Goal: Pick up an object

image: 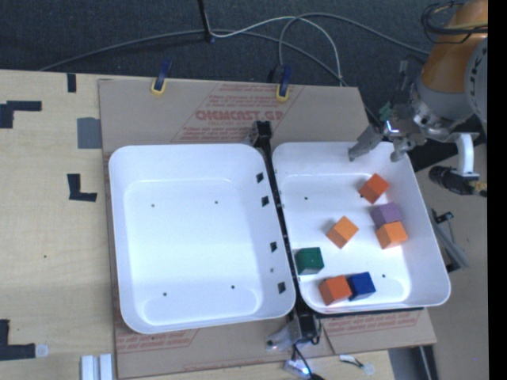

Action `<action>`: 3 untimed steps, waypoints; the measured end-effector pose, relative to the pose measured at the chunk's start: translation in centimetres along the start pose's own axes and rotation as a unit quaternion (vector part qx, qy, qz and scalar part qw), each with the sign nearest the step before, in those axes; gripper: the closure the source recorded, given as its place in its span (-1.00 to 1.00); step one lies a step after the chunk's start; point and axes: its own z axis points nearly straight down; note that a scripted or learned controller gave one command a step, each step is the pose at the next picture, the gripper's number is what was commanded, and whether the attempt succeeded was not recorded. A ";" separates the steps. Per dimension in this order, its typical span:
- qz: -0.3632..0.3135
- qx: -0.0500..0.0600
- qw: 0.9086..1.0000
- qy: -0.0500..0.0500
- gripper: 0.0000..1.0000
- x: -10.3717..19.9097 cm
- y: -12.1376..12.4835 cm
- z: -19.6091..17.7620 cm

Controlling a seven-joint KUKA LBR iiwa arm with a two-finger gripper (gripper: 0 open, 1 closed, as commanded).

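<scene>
Nearest the camera, at the front of the right bin (pixel 432 291), an orange cube (pixel 335 289) and a blue cube (pixel 361 284) sit touching each other. Just behind them and to the left lies a dark green cube (pixel 309 260). Farther in, a lighter orange cube (pixel 342 232) rests alone near the bin's middle, and toward the right wall another orange cube (pixel 391 234) touches a purple cube (pixel 386 214) right behind it. Farthest back among the blocks is one more orange cube (pixel 374 188), tilted on the bin floor. That makes seven blocks in all: four orange, one blue, one green, one purple, every one of them in the right bin.

The left bin (pixel 127 212) sits beside it, the two joined along a dark centre seam with small black clips.

Both bins rest on a brown cardboard sheet (pixel 230 113) on the tabletop (pixel 40 212); red print on the cardboard seems to read "CHEMCAST", with smaller lines below it too blurred to read. Two clamps, one yellow (pixel 161 80) and one with an orange tip (pixel 282 85), pinch the sheet's far edge.

At the far right corner of the right bin, the end effector (pixel 380 142) hovers over the rim, its two fingers spread apart and grasping nothing, apart from the nearest orange cube.
</scene>
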 end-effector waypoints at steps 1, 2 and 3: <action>0.000 0.004 1.000 0.001 -1.00 3.3 -8.0 12.9; 0.000 0.000 1.000 0.000 -1.00 5.0 -11.2 12.5; 0.000 -0.001 1.000 0.000 1.00 5.0 -11.1 11.4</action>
